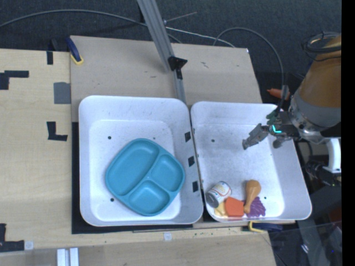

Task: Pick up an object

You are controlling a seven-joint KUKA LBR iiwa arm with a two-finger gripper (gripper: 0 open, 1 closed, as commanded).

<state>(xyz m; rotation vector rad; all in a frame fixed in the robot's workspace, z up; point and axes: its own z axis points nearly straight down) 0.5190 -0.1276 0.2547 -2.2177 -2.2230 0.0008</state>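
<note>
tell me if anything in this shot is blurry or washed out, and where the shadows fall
Camera view: light is even and soft, with only faint shadows along the inner walls of the left bin; the blue divided plate is sharp; the tool over the right bin is slightly smeared; the small toys at that bin's near edge are too soft to make out fine detail.

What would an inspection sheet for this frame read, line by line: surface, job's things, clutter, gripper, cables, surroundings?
Surface: wooden bench bearing left bin and right bin.
Job's things: small can, orange block, drumstick toy and purple toy clustered at right bin's near edge.
Clutter: blue divided plate in left bin.
Gripper: gripper over right bin, holding nothing seen.
Cables: thin cables behind bench.
Surroundings: dark carpet; metal pole.
</note>
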